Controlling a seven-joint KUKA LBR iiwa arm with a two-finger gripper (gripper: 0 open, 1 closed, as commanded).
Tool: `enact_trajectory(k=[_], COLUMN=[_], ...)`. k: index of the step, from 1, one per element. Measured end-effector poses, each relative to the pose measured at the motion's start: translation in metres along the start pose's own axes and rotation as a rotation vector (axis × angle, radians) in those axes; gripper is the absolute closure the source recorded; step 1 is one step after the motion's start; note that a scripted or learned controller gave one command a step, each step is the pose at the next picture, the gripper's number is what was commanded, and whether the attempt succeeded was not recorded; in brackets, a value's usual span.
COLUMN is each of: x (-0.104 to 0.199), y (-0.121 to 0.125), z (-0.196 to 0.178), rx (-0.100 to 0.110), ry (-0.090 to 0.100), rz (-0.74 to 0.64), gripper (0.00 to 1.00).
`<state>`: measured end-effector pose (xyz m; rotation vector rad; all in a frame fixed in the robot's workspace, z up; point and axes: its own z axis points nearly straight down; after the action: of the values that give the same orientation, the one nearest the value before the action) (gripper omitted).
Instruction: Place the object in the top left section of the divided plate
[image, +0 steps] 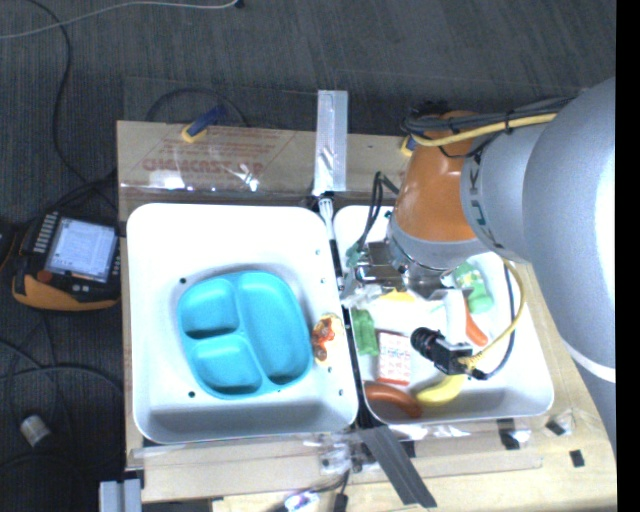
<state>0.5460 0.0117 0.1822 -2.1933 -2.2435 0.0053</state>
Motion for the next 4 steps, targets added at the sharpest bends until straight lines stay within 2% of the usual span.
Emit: enact_trajectory(k=[1, 2, 3, 4], x=[0.089, 0.158, 0.176, 0.222], y=[-0.045, -0.002, -0.057, -0.047], z=[-0.001, -0.060, 0.059, -0.002], rx=[0.001, -0.003, 0.002, -0.001], ry=[-0.001, -0.006, -0.003, -0.006], rz=[0.238, 0.361, 0.295, 0.265], gripper=[1.00, 1.00, 1.00, 1.00])
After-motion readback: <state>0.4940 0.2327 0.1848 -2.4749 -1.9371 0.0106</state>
